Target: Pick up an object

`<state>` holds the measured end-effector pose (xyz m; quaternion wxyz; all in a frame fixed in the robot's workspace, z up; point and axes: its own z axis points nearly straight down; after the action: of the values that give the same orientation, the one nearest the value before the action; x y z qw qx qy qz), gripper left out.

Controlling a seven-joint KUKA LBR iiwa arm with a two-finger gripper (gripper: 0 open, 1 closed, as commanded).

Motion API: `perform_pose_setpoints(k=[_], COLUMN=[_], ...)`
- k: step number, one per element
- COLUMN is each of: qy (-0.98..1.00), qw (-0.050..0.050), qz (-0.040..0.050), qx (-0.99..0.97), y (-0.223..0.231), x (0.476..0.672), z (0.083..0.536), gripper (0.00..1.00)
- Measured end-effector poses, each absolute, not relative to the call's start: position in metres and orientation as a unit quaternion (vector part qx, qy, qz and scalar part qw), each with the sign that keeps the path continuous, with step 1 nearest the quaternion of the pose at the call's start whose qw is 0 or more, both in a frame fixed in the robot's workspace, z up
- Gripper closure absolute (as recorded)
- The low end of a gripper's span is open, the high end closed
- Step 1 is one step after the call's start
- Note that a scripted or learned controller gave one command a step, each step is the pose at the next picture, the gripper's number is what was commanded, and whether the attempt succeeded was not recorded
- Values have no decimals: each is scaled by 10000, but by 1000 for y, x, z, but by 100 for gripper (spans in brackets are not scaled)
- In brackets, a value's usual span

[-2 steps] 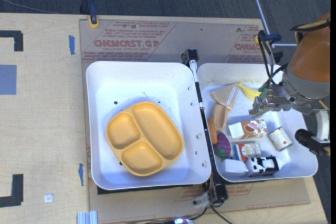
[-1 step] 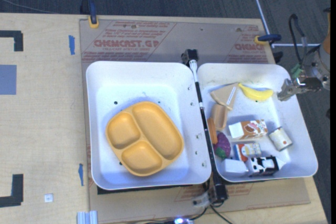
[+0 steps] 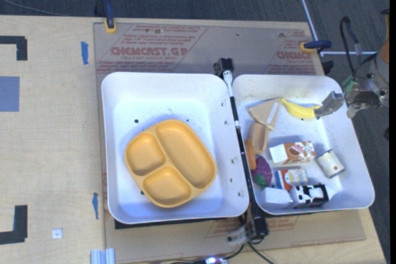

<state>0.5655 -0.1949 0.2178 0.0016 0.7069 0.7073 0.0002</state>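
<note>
My gripper (image 3: 341, 106) hangs over the right rim of the right bin (image 3: 362, 179), open, with nothing between its fingers. Its left finger (image 3: 329, 104) is close to the right end of a yellow banana (image 3: 299, 109) lying at the back of that bin. Also in that bin are a tan sandwich wedge (image 3: 265, 111), a brown bread piece (image 3: 258, 136), purple grapes (image 3: 263, 170), an orange-and-white carton (image 3: 292, 152), a small white can (image 3: 330, 162) and a black-and-white toy (image 3: 308, 193).
The left bin (image 3: 117, 102) holds a yellow divided plate (image 3: 170, 161). A black hinge bar (image 3: 235, 127) runs between the two bins. Both bins rest on a cardboard sheet (image 3: 154, 46) held by clamps. The arm's wrist (image 3: 371, 93) enters from the right edge.
</note>
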Motion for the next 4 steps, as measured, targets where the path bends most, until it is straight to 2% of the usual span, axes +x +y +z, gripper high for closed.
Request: perform_pose_setpoints(k=[1, 2, 3, 4], qy=[7071, 7072, 7056, 7057], qw=[13, 17, 176, 172], qz=[3, 12, 93, 84], qx=[7071, 7070, 7083, 7082], y=[-132, -154, -149, -150], x=[547, 534, 523, 523], z=[137, 94, 92, 102], gripper=[0, 0, 0, 100])
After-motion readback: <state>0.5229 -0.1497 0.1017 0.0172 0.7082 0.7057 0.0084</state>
